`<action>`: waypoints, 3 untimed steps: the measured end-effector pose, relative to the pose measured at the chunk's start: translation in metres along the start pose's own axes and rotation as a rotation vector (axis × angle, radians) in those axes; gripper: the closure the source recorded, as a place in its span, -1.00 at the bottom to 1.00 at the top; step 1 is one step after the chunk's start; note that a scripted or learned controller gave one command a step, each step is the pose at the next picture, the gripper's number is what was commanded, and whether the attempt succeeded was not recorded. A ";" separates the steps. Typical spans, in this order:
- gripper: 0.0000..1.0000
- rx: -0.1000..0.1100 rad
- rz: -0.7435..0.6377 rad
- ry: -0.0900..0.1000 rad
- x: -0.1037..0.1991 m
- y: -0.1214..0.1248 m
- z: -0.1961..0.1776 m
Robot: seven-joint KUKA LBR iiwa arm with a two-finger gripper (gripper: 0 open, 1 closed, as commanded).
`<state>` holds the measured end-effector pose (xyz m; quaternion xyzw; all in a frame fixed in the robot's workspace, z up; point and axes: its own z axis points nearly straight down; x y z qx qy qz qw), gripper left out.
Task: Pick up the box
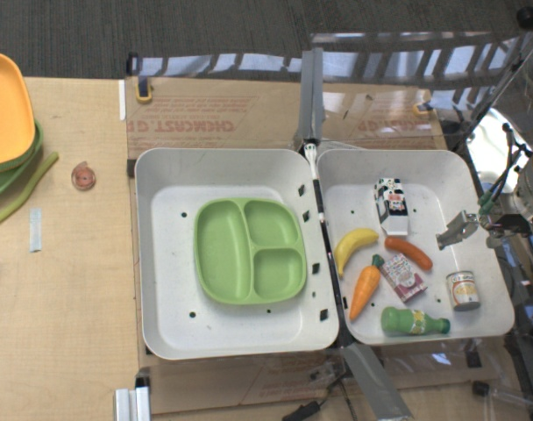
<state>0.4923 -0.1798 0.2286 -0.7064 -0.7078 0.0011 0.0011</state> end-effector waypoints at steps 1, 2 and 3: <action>-1.00 -0.001 -0.031 0.001 0.039 -0.007 0.138; 1.00 0.001 -0.029 0.001 0.038 -0.007 0.129; 1.00 -0.001 0.147 -0.001 0.099 0.015 0.038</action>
